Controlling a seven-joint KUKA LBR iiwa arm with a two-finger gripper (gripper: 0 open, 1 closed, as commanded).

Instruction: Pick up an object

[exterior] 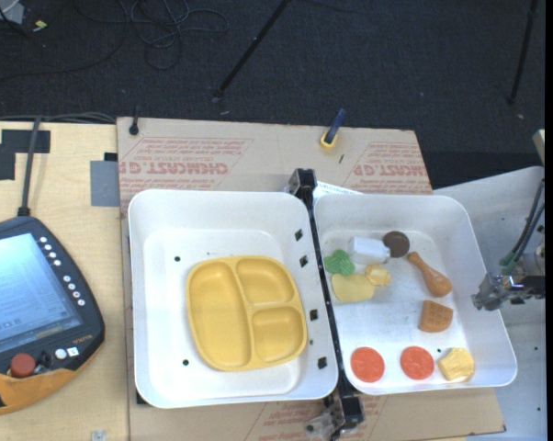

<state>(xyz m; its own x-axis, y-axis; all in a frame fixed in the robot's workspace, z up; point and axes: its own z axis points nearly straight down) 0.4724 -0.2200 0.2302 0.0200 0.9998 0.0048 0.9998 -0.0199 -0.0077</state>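
- My jaws [490,294] sit at the right edge, just outside the right bin [483,237]; too small and dark to tell wide or narrow. Nothing seen in them.
- Step: approach, no object chosen yet.
- Candidates, all in the right bin: wooden spoon [422,266], two red discs [368,365], brown waffle [435,317], yellow wedge [457,364].
- Left bin holds a yellow divided tray [246,312].
- Next, I judge: swing in over the waffle, nearest me, then descend.

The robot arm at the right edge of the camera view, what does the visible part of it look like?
Just past the right bin, the end effector is a small, dark grey metal assembly with lighter glints. Thin dark cables with a green tinge rise from it toward the upper right. No markings are legible at this size.
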